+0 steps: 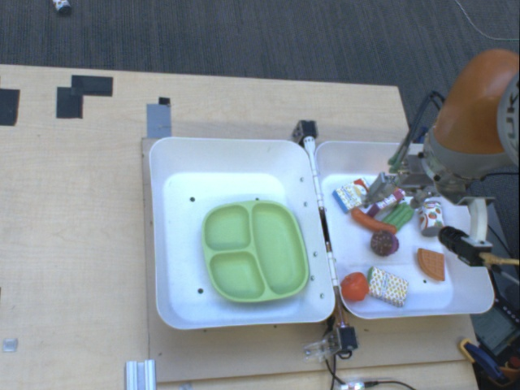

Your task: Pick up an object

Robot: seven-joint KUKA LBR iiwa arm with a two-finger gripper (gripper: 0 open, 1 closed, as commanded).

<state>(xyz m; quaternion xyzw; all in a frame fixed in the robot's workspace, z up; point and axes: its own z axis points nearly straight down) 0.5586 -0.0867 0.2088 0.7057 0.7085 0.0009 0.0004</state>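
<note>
A: Where is the end effector?

B: Low over the right bin, at its far side, just above the heap of small things there. The arm comes in from the right, its orange band uppermost.

A: Is it pinching anything?

B: I cannot tell; the view is too small and cluttered at that spot.

A: What lies under it?

B: An orange carrot and a green vegetable, side by side and touching. Just left of them, a small blue and white packet.

A: And the rest of that bin?

B: A dark purple ball near the middle, a white cup with red marks to the right, an orange waffle nearer. Along the near edge, a red tomato touches a speckled box.

A: The left bin?

B: It holds a green divided plate with three compartments, lying flat in the middle. Both bins sit side by side on the pale wooden bench.
</note>
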